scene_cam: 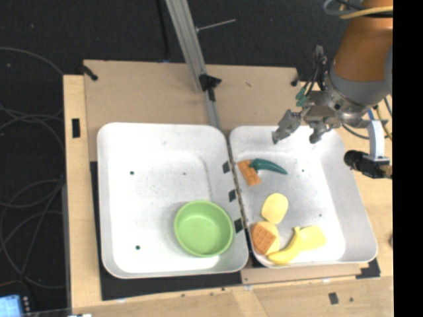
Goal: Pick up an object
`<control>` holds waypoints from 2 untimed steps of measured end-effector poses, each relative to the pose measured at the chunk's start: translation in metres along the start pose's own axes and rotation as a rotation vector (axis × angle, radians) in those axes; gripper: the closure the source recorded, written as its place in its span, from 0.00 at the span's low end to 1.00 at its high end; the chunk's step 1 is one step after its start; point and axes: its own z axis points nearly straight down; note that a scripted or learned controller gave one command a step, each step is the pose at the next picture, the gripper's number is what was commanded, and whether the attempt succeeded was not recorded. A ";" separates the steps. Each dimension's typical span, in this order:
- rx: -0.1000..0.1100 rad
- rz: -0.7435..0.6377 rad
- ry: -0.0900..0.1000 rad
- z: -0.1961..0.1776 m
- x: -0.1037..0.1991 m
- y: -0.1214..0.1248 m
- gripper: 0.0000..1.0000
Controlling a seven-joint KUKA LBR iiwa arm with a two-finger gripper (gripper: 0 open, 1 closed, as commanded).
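Note:
My gripper point(301, 133) hangs open over the far edge of the right bin point(344, 197), with nothing between its two fingers. Below it in that bin lie a dark green chili-shaped piece point(269, 166) and a small orange block point(249, 173) by the left wall. Nearer the front are a yellow lemon-like piece point(275, 208), an orange waffle-textured piece point(264, 237) and a yellow banana-shaped piece point(299, 244). A green bowl point(203, 227) sits in the front right corner of the left bin point(145, 170).
A slanted metal pole point(192, 45) rises from behind the seam between the bins. A black fitting point(365, 162) sticks out past the right bin's right rim. Cables lie on the dark floor to the left of the bench.

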 end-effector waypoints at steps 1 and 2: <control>0.000 0.001 0.000 0.000 0.000 0.000 0.00; 0.006 0.005 -0.004 0.062 0.002 -0.004 0.00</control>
